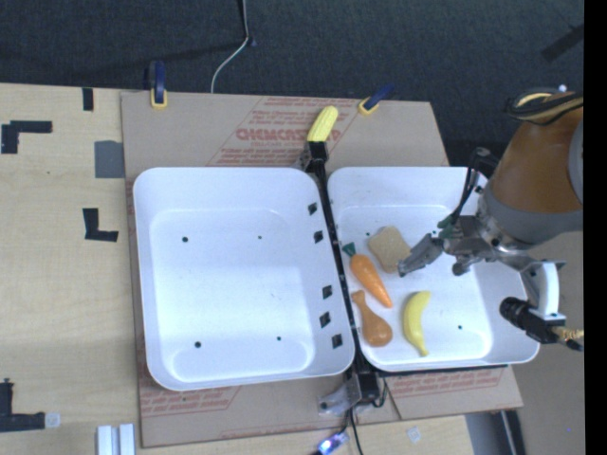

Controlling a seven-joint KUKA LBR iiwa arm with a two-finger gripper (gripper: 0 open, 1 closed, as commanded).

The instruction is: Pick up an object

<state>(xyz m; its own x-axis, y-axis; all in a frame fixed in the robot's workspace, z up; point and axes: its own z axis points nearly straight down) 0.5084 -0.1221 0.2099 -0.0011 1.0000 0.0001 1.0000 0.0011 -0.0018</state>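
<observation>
Gripper (410, 262) hovers over right bin (474, 349), just beside tan sponge (388, 246); finger state unclear. Carrot (372, 280), banana (415, 321), brown pear (372, 322) lie below. Cardboard (266, 133) print reads "CHEMGRO".

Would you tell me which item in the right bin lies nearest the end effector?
The tan sponge-like block, just left of the end effector; the carrot, banana and brown piece lie lower.
</observation>
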